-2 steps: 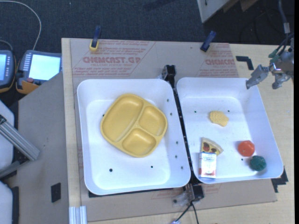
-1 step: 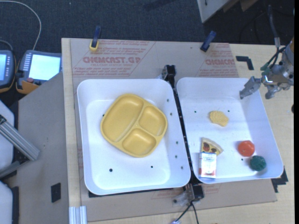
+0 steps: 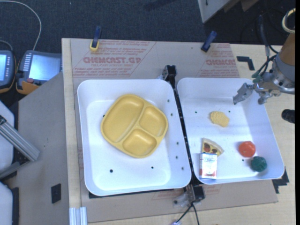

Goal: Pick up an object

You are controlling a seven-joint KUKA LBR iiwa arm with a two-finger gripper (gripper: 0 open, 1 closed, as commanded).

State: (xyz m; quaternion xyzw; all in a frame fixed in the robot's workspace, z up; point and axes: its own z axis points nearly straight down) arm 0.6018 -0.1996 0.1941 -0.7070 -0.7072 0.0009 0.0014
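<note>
At the bottom of the frame, the right bin (image 3: 276, 149) holds the nearest things. A small white carton (image 3: 209, 165) with red print lies by the bin's lower left corner, and a toy pizza slice (image 3: 212, 147) sits just above it, touching or nearly touching its top edge. In the lower right corner a dark green round toy (image 3: 258, 163) rests just beside a red-orange round toy (image 3: 247, 148), the red one slightly higher and to the left. Further up, near the middle of this bin, a pale yellow lumpy toy food piece (image 3: 219, 118) lies alone, well apart from the rest.

The left bin (image 3: 89, 172) carries a yellow divided plate (image 3: 134, 125) with three compartments, turned at an angle, in the bin's upper middle.

Higher still, at the right edge of the frame, the arm reaches in, and its gripper (image 3: 244, 94) hangs above the upper right part of the right bin, above and to the right of the yellow food piece. Nothing shows between its fingers; how widely they stand I cannot tell.

At the top of the board, a yellow-and-blue clamp (image 3: 95, 39) and a blue clamp (image 3: 208, 41) grip the far edge.
</note>
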